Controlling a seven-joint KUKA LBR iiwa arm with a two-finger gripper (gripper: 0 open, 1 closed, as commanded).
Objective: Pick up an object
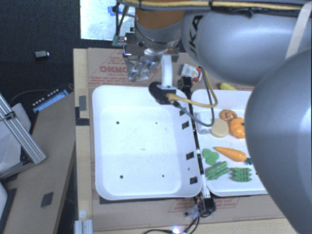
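Note:
My gripper [139, 71] hangs over the cardboard just beyond the far rim of the left bin [141, 145], with nothing visibly held. The right bin [207, 97] holds toy foods. These are a brown pretzel-like piece [227, 114], a beige disc [219, 129], an orange fruit [238, 127], a carrot [230, 153], a green leafy piece [210, 156], a green pod [217, 170] and a green bean bundle [240, 174]. The arm hides the bin's right part.
A yellow banana-like thing [226, 87] lies behind the right bin's far rim. A small white and orange item [191, 72] sits near the gripper's right. Black clips [189, 155] line the divide between the bins. An aluminium frame [19, 135] stands at far left.

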